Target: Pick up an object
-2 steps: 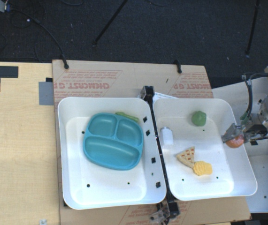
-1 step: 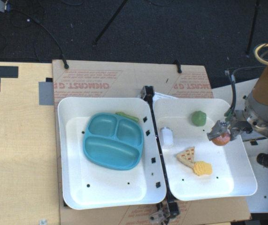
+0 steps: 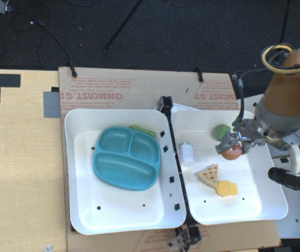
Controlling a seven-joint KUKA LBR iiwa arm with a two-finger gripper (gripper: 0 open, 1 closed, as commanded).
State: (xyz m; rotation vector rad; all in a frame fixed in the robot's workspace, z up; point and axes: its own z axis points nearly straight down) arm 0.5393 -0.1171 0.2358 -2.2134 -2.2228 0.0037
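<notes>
White plastic forms both shallow bins; the right bin (image 3: 276, 209) carries the candidate objects. A reddish object (image 3: 234, 153) is seen directly beneath the gripper (image 3: 229, 143), at about 2 o'clock in that bin, with a green object (image 3: 222, 130) just beside it at 11 o'clock of the gripper. Whether the reddish piece sits between the fingers or merely under them cannot be told; the fingers' spread is likewise not resolved.

Risks judged from this position: the green object is close enough to be nudged or caught alongside the reddish one, and a rounded piece may be squeezed out sideways if the closure lands off-centre. A waffle-like wedge (image 3: 209, 175) and a yellow piece (image 3: 226, 188), touching at 6 o'clock of the gripper, and a small white item (image 3: 186, 153) near the divider are judged well clear.

Pose: the arm (image 3: 283, 96) is entered from 3 o'clock, wrist lowered into the bin, tool pointed down and toward 9 o'clock. A blue divided tray (image 3: 127, 158) is recorded in the left bin (image 3: 81, 209).
</notes>
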